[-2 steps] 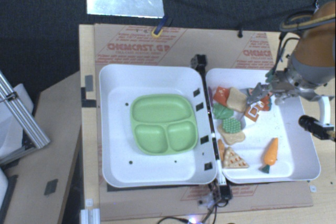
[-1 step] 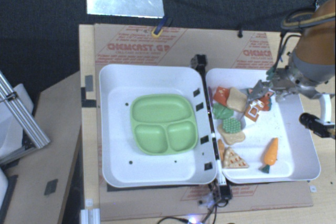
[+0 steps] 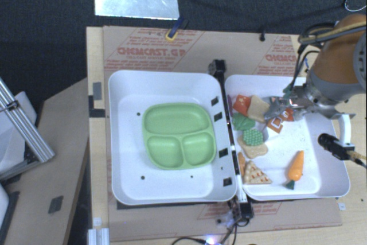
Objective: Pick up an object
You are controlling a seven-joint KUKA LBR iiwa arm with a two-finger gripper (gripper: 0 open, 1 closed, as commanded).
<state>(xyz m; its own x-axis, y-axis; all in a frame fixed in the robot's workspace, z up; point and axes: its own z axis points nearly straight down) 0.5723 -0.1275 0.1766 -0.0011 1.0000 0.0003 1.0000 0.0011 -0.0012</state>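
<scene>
I see the tabletop [image 3: 143,46] carrying two white bins. The left bin [image 3: 123,123] holds a green divided plate [image 3: 176,135]. The arm [image 3: 341,63] reaches over the right bin [image 3: 321,172], its claw [image 3: 280,105] low among the toy food at the far left; I cannot tell its opening. A toy carrot [image 3: 296,166] lies near right, a pizza slice [image 3: 255,174] at the near left.

divided tray [image 3: 175,135] in left bin [image 3: 123,94], toys in right bin [image 3: 332,172].
</scene>
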